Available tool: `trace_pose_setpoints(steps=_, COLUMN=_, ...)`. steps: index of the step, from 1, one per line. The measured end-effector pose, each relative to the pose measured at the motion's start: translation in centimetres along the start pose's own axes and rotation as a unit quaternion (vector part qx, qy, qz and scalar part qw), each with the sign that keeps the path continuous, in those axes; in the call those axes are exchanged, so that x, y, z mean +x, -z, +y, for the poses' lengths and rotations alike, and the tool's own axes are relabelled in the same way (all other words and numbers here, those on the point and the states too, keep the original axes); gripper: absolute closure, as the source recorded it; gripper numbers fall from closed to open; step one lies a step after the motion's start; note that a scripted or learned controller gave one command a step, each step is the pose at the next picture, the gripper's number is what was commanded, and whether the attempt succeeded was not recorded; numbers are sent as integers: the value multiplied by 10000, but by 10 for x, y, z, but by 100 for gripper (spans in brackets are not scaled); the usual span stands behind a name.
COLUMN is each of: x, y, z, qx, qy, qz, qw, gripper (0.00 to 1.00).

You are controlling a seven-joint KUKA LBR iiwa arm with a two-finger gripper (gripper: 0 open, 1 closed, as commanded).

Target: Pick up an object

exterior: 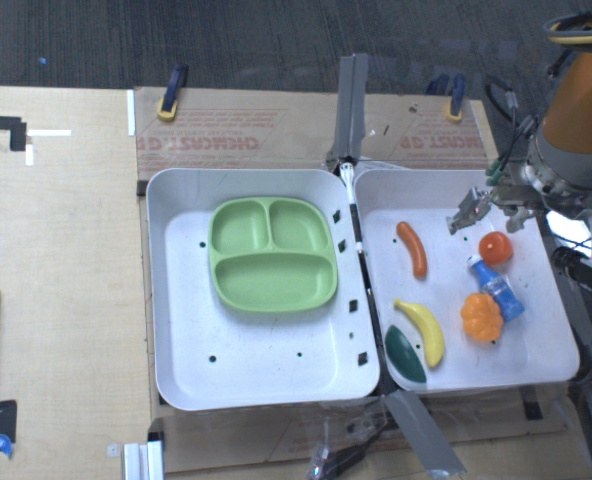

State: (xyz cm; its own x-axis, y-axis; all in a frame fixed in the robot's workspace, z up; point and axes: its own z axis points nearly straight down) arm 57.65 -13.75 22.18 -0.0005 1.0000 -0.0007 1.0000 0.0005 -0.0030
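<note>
From the camera view, the arm [574,108] reaches in from the right, and its claw [491,208] hangs above the far part of the right bin [376,268], fingers spread wide with nothing between them. A tomato [494,247] lies just beside the claw. Close by are a blue bottle [500,290] touching an orange pepper [481,316], a sausage [412,248], a banana [423,330] and a dark green piece [404,356]. The left bin [176,358] holds a green plate [273,253].
</note>
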Motion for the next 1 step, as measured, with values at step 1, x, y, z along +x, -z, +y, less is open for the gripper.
trace_pose_setpoints(steps=1, x=-72, y=-127, z=10, qx=-10, qy=658, qz=12, qw=9978, gripper=0)
